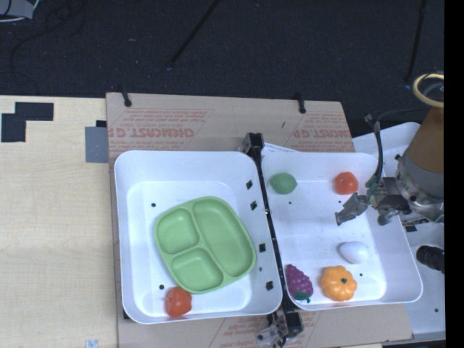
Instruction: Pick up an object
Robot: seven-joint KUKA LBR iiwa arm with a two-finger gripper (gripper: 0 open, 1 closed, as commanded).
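Camera view: gripper [365, 210] over right bin [402, 285], near its right wall, fingers apart, nothing between them. White egg [354, 252] just below gripper; red tomato [346, 183] just above-left. Green lime [283, 183], purple grapes [299, 282], orange pumpkin [338, 283] also there. Left bin [134, 172]: green divided plate [204, 243], red-orange fruit [177, 301].

Probably a robotics lab: white bins [188, 167], loose cables [196, 20], cardboard-covered bench [217, 125].
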